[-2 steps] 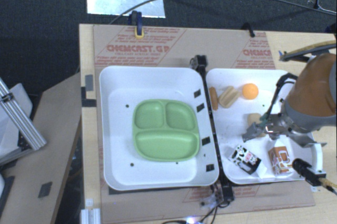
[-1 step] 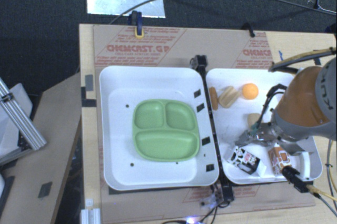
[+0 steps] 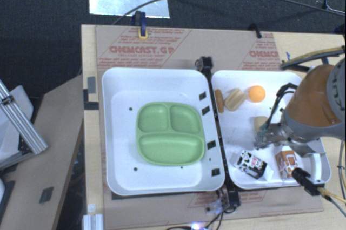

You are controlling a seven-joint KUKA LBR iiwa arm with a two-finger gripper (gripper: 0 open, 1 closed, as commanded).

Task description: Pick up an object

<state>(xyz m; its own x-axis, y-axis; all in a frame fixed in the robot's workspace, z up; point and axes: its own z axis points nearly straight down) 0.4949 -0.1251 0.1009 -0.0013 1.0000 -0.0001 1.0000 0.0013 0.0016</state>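
Observation:
My gripper [image 3: 263, 139] hangs low over the middle of the right bin [image 3: 233, 82], below the grey arm with its orange band. Just above it and partly hidden by it lies a pale beige piece [image 3: 260, 121]. A black-and-white patterned block [image 3: 250, 163] rests near the bin's front edge, left of and below the gripper. A brown-and-orange packet [image 3: 286, 163] lies to the gripper's lower right. Toward the back of the bin sit an orange ball [image 3: 257, 93], a tan lumpy item [image 3: 234, 99] and a thin brown stick [image 3: 219, 101].
The left bin [image 3: 121, 115] holds a green divided plate [image 3: 171, 133]. A black-clipped divider [image 3: 212, 121] separates the two bins. The arm's body covers the right bin's right side.

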